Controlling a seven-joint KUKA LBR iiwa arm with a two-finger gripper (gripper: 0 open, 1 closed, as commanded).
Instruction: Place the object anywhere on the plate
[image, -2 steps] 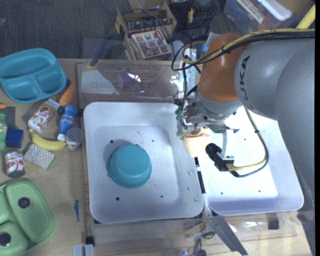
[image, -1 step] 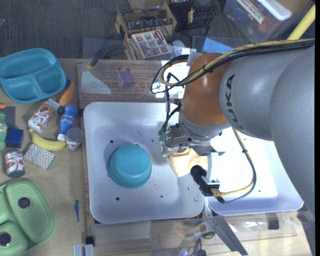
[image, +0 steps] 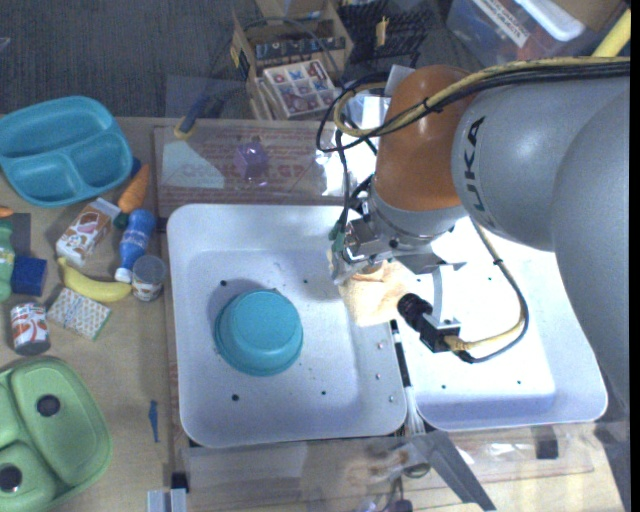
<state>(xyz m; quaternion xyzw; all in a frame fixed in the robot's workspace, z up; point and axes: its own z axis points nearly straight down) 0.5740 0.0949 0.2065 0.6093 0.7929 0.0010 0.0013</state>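
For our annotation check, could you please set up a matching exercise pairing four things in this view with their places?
Things:
1. blue plate
2. banana
3. tan object
4. blue tray

Places:
A. on the bench at the top left corner
B. under the arm's wrist, at the left bin's right edge
C. inside the left bin, left of centre
D. on the bench left of the left bin, below a small carton

Pairs: 1-C, 2-D, 3-B, 4-A
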